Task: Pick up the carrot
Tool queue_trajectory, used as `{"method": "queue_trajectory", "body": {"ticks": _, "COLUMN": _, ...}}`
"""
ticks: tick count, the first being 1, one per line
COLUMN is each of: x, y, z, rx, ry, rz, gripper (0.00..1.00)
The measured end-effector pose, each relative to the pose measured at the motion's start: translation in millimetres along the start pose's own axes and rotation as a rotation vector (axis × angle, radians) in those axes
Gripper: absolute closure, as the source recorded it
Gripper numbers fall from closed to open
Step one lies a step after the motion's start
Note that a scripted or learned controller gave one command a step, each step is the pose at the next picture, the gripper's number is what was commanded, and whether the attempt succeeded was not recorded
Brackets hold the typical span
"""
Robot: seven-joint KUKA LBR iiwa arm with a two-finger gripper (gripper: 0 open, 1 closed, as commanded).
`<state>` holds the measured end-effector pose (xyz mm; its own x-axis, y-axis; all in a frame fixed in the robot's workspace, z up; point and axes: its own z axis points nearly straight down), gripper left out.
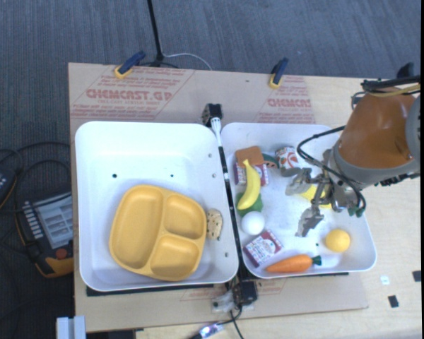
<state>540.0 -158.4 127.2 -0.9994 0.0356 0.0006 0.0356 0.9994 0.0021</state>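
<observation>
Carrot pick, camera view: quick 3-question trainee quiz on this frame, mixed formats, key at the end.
1. Which bin holds the carrot: the left bin or the right bin?
2. True or false: the end effector is touching the carrot.
3. Multiple choice: what lies in the right bin just beyond the carrot's green end? A) white egg B) yellow ball C) banana

Key
1. The right bin, along its near edge.
2. False. It hangs above the bin floor, farther in, with bare floor showing between it and the carrot.
3. B
</observation>
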Motion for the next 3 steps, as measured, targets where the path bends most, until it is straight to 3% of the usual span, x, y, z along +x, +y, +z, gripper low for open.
{"method": "queue_trajectory", "body": {"ticks": 1, "x": 43, "y": -51, "z": 34, "rx": 0.006, "ry": -0.036, "rz": -0.202, "gripper": 0.0}}
{"method": "queue_trajectory", "body": {"ticks": 2, "x": 37, "y": -6, "z": 36, "rx": 0.006, "ry": -0.02, "rz": 0.235, "gripper": 0.0}}
{"method": "queue_trajectory", "body": {"ticks": 3, "x": 55, "y": 72, "z": -60, "rx": -0.001, "ry": -0.012, "rz": 0.282, "gripper": 0.0}}
